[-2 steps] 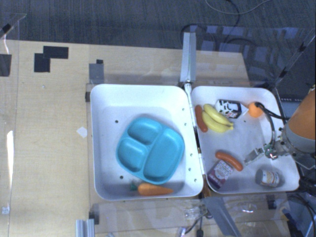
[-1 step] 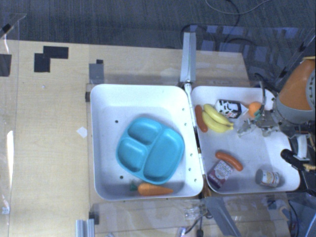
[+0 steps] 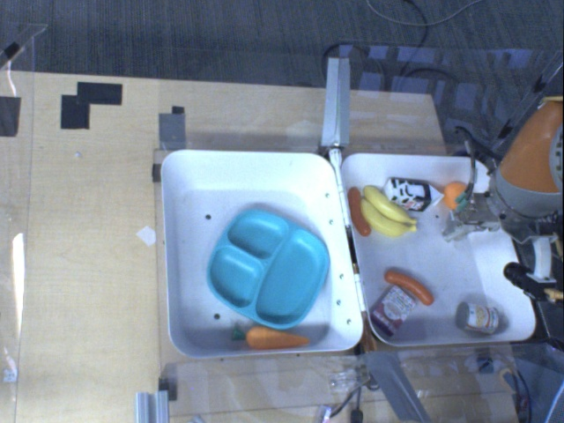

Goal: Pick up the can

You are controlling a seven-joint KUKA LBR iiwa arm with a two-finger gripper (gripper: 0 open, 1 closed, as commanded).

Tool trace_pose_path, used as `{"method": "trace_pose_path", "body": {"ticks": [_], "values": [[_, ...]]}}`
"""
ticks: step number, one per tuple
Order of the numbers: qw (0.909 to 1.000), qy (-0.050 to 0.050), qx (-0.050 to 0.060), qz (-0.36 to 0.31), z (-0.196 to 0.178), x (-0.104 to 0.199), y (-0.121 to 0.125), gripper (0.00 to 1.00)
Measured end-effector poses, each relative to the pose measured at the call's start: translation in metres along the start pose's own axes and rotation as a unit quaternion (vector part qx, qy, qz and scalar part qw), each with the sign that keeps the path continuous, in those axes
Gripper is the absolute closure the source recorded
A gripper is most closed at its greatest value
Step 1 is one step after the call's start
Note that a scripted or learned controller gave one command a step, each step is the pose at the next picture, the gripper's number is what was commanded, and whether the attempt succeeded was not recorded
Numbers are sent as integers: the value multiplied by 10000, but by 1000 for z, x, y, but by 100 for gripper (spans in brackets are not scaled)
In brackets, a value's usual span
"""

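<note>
The can [image 3: 478, 317] is a small silver tin with a pale label, lying on its side in the front right corner of the right bin [image 3: 493, 263]. My gripper [image 3: 462, 226] hangs over the back right part of that bin, well behind the can and apart from it. It is beside a small orange object [image 3: 453, 194]. Nothing shows in its grasp.
The right bin also holds bananas [image 3: 388, 211], a black-and-white carton [image 3: 409, 192], a sausage [image 3: 359, 211] by the left wall, another sausage [image 3: 410, 286] and a dark red packet [image 3: 394, 309]. The left bin [image 3: 189, 236] holds a blue divided plate [image 3: 269, 267] and a carrot [image 3: 276, 338].
</note>
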State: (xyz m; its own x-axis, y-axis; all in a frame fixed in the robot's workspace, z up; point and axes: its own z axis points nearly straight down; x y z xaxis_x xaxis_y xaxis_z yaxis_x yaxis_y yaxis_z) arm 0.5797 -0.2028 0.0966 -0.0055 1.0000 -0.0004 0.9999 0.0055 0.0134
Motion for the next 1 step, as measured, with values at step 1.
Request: {"method": "trace_pose_path", "body": {"ticks": [1], "values": [[9994,-6,60,335,-76,-4,-32,100]]}}
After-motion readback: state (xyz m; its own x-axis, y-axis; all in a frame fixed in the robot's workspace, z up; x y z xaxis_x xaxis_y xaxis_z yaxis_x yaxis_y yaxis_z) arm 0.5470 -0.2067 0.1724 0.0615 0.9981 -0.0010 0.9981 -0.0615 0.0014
